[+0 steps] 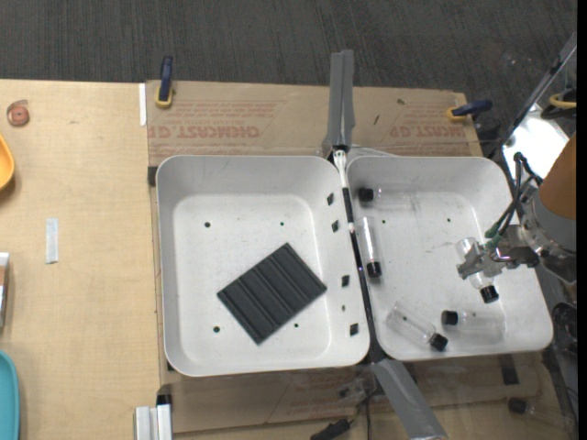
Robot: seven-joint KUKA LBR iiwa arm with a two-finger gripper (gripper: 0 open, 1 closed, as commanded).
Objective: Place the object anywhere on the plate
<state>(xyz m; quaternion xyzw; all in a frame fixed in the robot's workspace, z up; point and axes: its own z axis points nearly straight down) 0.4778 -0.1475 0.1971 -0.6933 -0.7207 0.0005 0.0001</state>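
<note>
A dark grey ribbed plate (272, 292) lies flat and turned at an angle in the left bin (183, 177). Several clear tubes with black caps lie in the right bin (431, 172). One tube (365, 241) rests along the divider, and two more (415, 326) (472, 322) lie near the front wall. My gripper (479, 264) hangs over the right side of the right bin, far from the plate. Just below it sits a small black cap (489, 292) on a clear tube; I cannot make out whether the tube is held.
A lone black cap (365, 193) sits at the back left of the right bin. Cardboard (248, 122) with clamps lies behind the bins. The wooden bench (73, 246) stretches to the left, with small items at its edge.
</note>
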